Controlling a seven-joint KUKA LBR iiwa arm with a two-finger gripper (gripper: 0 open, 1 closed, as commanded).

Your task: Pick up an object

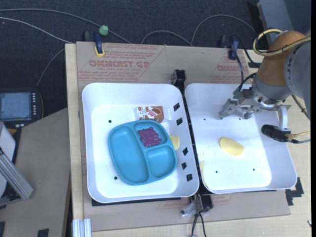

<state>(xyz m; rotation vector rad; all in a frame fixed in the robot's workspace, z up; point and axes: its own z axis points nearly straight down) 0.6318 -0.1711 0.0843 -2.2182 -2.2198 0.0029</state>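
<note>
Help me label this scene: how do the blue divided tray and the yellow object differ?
The blue divided tray lies in the left bin; the yellow object lies in the right bin, nearer the pincer. The tray is far larger than the yellow object. The tray holds purple pieces; the yellow object holds nothing. Both rest flat, untouched.

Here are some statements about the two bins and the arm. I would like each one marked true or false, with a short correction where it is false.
1. The yellow object lies in the right bin. True.
2. The blue tray sits in the right bin. False: it is in the left bin.
3. Purple pieces lie in one compartment of the tray. True.
4. The gripper holds the yellow object. False: the object lies apart from it on the bin floor.
5. The small carton lies under the tray. False: it lies beside it.
</note>
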